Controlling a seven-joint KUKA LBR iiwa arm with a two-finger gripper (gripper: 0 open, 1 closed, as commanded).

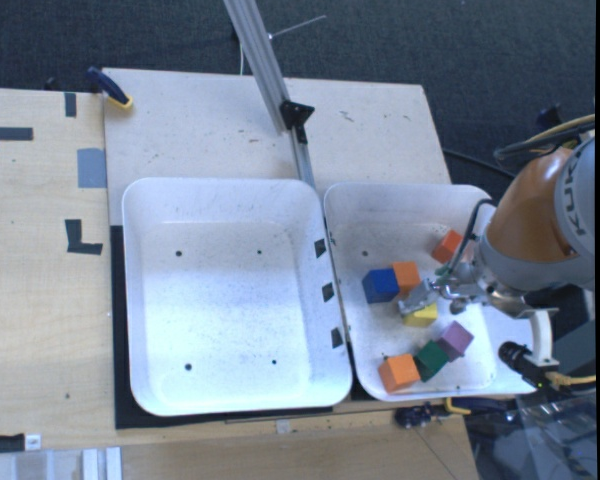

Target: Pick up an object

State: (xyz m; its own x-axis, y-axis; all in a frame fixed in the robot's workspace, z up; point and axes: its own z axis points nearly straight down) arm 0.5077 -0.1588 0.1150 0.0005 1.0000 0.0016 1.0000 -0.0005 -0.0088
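The right bin [380,208] holds several small blocks: a blue cube [379,285], an orange block [406,274] touching it, a yellow block [420,315], an orange block [446,245] near the arm, a purple block [456,339], a green block [434,357] and an orange cube [399,371]. My gripper [427,298] reaches in from the right and hangs low over the middle of this bin. Its tips stand right at the yellow block, just right of the blue and orange pair. Whether a block sits between them cannot be made out.
The left bin [140,298] lies beside the right one, their rims meeting in the middle. A slanted metal rail [265,63] runs down from the top to the bins' back edge. The arm's orange band [530,218] looms over the right bin's right side.
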